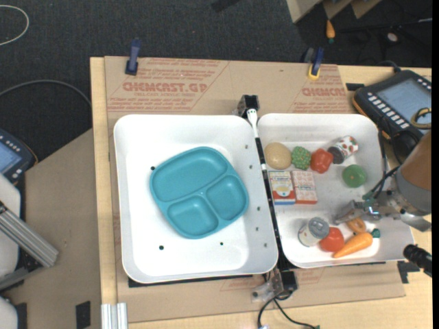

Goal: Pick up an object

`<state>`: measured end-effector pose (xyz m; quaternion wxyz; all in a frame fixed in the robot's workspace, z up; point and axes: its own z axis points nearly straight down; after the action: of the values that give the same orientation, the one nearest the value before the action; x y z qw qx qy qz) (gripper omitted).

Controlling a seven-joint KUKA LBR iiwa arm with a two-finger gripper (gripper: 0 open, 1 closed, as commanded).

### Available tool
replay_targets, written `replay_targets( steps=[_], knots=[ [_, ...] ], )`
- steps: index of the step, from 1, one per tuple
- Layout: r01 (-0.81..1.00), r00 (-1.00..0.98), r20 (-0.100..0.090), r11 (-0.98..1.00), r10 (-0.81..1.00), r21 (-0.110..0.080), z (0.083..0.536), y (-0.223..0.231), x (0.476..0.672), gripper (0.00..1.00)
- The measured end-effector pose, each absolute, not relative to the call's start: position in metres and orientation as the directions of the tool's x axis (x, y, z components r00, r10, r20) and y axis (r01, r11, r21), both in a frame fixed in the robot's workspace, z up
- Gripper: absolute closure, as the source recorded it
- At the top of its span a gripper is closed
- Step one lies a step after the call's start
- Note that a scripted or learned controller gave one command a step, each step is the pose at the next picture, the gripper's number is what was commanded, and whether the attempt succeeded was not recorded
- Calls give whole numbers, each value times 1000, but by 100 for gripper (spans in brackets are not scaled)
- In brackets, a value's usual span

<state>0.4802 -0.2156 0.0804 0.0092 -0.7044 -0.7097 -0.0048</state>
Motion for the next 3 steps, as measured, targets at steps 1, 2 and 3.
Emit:
replay_targets(
  steps=[1,2,3],
  knots=[
    [1000,-2,2,2,1000,1,95,-222,480,100],
    [1000,-6,-2,6,1000,9,198,-170,481,100],
    [1000,-10,1,10,1000,5,224,-65,503,100]
  ],
)
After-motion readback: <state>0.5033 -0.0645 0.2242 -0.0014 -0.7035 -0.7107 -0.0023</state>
